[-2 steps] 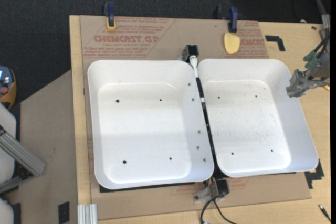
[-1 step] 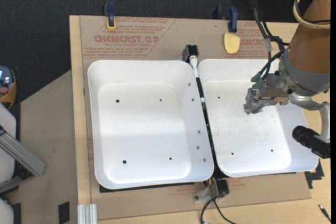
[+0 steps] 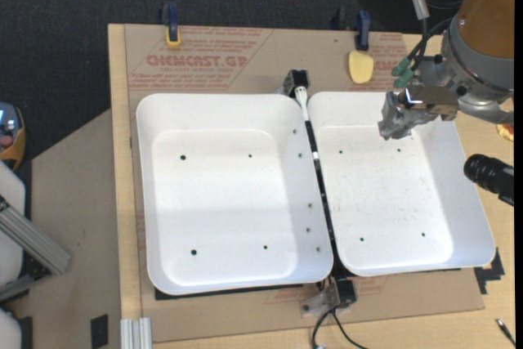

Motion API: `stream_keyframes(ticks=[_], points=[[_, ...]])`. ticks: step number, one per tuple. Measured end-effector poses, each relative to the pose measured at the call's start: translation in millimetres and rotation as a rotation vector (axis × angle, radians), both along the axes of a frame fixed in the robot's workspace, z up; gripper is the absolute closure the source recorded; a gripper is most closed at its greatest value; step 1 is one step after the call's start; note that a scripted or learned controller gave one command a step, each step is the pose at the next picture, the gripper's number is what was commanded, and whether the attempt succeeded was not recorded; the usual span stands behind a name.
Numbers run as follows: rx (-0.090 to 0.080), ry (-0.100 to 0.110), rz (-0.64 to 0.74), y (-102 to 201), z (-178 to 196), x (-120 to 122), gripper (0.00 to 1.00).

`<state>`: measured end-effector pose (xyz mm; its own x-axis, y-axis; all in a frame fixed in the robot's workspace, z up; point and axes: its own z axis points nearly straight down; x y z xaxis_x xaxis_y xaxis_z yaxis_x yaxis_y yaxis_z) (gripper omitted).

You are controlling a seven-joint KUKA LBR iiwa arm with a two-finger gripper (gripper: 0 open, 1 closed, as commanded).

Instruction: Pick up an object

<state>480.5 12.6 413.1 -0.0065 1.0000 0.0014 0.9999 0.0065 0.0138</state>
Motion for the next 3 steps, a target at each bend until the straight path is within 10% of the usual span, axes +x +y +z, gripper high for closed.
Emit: stream_keyframes(ticks=[1,2,3], points=[[-0.001,0.02,-0.002,46.6,-113.9,52.0,1.0],[-0.004,0.005,-0.011,-14.0,-64.9,92.8,1.0],[-0.002,0.01,-0.003,12.5,-135.8,166.5,1.0]])
